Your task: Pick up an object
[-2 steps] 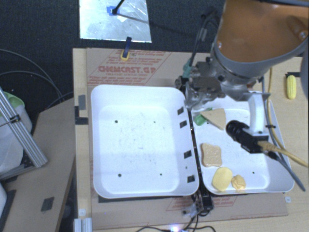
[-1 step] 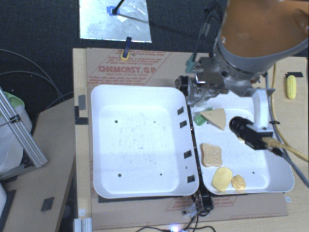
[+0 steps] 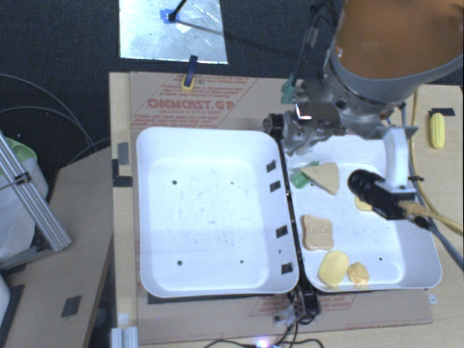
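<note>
**Camera view: arm poised over right-hand bin of toy food**

Camera view, looking down at a slant: the grey and orange arm [image 3: 395, 42] reaches in from the upper right, its jaws [image 3: 304, 133] low over the far left corner of the right bin [image 3: 420, 267]; whether they are open or closed cannot be told. Nearest them, right of centre, lies a pale wedge [image 3: 326, 176] with a green scrap [image 3: 300, 180] beside it. Lower in the frame sit a slice of bread [image 3: 317, 232], a yellow round piece [image 3: 333, 267] and a small yellow lump [image 3: 358, 272]. The left bin [image 3: 210, 209] lies alongside. A clean pick likely means centring over the wedge, clear of the bin wall, before closing.
</note>
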`<state>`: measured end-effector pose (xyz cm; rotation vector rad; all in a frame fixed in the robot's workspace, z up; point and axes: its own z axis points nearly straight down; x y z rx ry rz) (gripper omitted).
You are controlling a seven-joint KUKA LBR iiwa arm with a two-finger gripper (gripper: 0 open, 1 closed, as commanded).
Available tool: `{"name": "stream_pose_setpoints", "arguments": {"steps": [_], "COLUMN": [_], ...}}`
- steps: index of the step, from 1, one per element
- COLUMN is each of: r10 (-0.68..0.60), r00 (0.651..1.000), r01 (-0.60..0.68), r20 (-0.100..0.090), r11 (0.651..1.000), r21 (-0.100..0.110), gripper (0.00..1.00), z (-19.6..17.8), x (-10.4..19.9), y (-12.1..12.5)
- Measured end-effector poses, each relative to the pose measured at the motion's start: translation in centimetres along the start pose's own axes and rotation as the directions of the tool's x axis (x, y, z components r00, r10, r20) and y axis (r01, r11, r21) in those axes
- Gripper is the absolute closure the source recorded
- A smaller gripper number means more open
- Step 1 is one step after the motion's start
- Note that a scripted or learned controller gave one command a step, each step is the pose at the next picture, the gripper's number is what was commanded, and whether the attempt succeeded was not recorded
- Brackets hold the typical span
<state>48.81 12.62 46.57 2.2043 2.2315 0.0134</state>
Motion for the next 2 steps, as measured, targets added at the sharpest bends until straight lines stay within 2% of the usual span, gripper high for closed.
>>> {"name": "stream_pose_setpoints", "arguments": {"steps": [1, 2], "r10": [0.005, 0.016], "r00": [1.000, 1.000], "r01": [-0.005, -0.016], "r20": [0.004, 0.001], "r11": [1.000, 1.000], "r21": [0.016, 0.000], "gripper": [1.00, 1.00], "z": [8.3, 2.0], "x": [4.9, -1.2], "y": [0.8, -0.1]}}
